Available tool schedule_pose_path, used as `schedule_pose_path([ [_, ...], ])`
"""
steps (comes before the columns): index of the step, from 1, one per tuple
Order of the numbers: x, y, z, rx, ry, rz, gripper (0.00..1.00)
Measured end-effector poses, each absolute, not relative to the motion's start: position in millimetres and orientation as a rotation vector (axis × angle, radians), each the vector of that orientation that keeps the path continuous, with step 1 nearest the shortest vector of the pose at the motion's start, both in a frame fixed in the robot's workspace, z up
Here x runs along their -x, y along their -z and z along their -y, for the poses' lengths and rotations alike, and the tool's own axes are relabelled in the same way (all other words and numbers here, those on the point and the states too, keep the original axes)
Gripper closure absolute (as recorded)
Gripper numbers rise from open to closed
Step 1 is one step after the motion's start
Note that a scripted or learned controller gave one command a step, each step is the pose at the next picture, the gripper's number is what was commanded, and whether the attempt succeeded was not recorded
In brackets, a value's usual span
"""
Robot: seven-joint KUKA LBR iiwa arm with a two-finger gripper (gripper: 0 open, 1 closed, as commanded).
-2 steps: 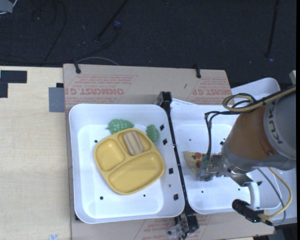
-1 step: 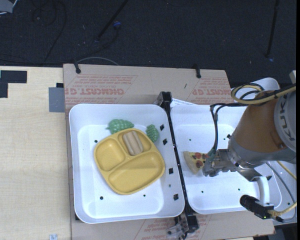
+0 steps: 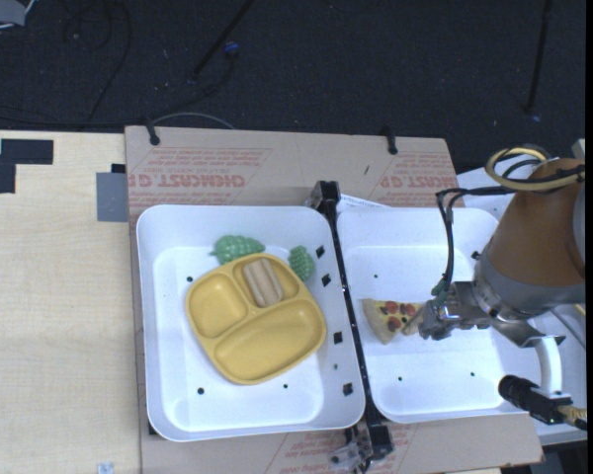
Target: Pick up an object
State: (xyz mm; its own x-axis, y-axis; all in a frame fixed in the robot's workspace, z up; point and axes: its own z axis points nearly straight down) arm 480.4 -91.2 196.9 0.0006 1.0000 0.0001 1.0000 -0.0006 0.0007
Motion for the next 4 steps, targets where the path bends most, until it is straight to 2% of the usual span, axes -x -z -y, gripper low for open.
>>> schedule_pose_path([
  [1,-491.3,-248.0,90.6,-2.219,-0.002,-2.221,1.00],
  [2,-491.6,-274.6,91.5,-2.221,0.000,-2.223,1.00],
  [3,-514.6,-266.6,56.7,-2.220,0.002,-2.226,1.00],
  [4,-548.6,-254.5,12.0,-2.219,0.002,-2.227,1.00],
])
